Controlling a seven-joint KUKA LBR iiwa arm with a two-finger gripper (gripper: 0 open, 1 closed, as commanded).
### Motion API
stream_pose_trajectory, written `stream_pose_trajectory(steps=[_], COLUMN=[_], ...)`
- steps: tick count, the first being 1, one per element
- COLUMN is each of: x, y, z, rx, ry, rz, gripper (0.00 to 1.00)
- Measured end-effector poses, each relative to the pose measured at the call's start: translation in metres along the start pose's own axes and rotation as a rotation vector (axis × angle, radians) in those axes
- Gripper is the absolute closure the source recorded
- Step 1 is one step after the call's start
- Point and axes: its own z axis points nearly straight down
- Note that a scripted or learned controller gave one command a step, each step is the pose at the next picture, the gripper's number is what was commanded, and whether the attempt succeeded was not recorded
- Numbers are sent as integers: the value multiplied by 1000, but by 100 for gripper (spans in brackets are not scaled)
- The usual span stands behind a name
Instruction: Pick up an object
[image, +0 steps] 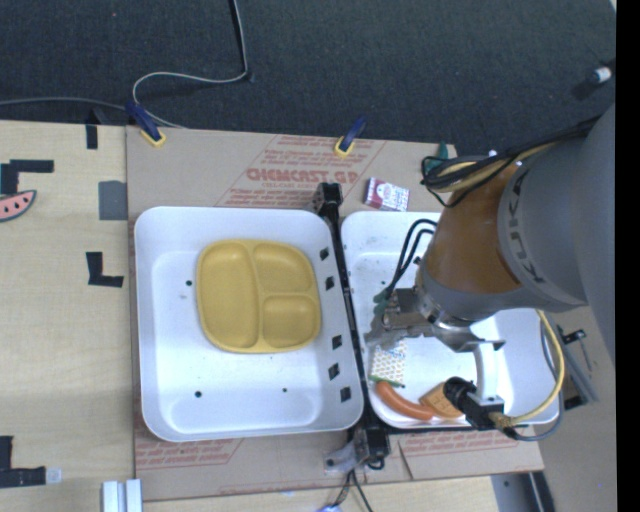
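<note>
A yellow divided plate (259, 295) lies in the left bin (165, 380). In the right bin (375, 245), near its front edge, lie an orange carrot-like piece (398, 401), a small white patterned packet (389, 367) and an orange-yellow piece (441, 403). My gripper (397, 322) hangs low over the left part of the right bin, just above the packet, with the big grey and orange wrist covering most of that bin.
A small red and white box (385, 194) rests on the cardboard behind the right bin. Black clips (340, 290) run along the seam between the bins. Yellow clamps (350, 140) hold the cardboard's far edge. Cables (525, 425) loop at the bin's front right.
</note>
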Motion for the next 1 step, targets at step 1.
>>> stream_pose_trajectory(steps=[1], x=[0], y=[0], z=[-9], rx=[2], ry=[0], rz=[-1], gripper=[100])
